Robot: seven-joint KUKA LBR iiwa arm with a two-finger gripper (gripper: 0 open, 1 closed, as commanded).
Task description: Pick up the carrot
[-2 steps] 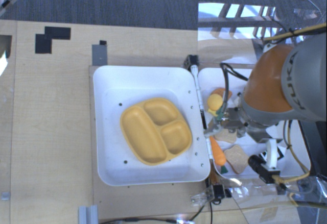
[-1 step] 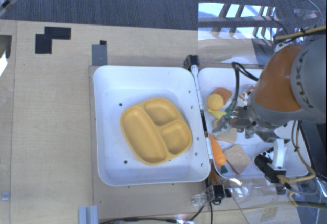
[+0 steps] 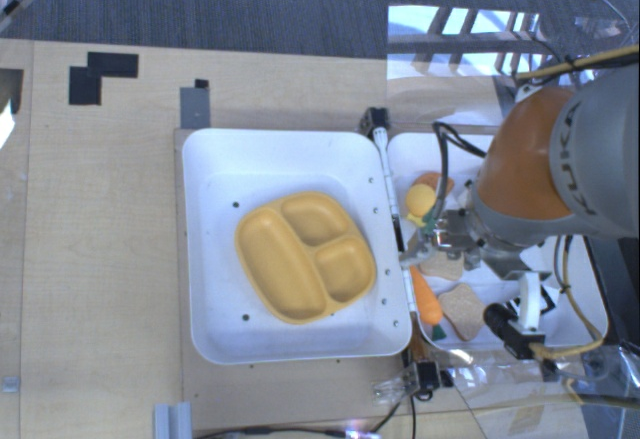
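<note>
Carrot [image 3: 427, 299] lies in right bin [image 3: 590, 312]

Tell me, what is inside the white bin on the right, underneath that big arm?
The right bin holds a carrot by its left wall, a tan slice-like piece beside it, and yellow and orange items further back. The arm covers the rest.

Big grey arm [image 3: 600, 152] here, rounded and smooth, with a broad orange band [image 3: 525, 167] wrapping the segment above the wrist and dark lettering printed on the grey shell beside it. A black cable [image 3: 452, 139] loops off the orange section, and yellow cables [image 3: 585, 62] trail along the top. Below sits a metallic wrist block and the gripper [image 3: 425, 232], with green and silver fittings.
</note>
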